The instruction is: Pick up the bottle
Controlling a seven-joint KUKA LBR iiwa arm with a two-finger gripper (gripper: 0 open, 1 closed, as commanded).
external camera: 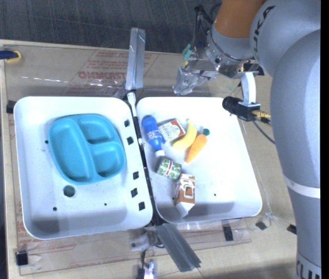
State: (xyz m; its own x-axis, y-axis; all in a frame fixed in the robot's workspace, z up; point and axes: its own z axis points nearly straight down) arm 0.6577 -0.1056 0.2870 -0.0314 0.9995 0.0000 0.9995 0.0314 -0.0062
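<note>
Nearest our lens, well below the claw, we see a small brown-and-white carton (185,192) lying at the near end of the shallow white right-hand bin (243,179). Just beyond it, closer to the claw, sits a green-and-white can (168,168). The blue plastic bottle with a white label (152,132) lies on its side below and left of the claw, against the wall shared by the two bins. Beside the bottle, on the claw's side, we find a red-and-white packet (172,129), a yellow banana (185,137) and an orange carrot (196,146) bunched together.

Our two-finger claw (186,83) hangs above the bench just past the far rim of the right-hand bin, holding nothing; we cannot tell how far apart it stands. Far to its left and lower, a turquoise divided plastic tray (86,147) lies in the shallow white left-hand bin (36,112).
</note>
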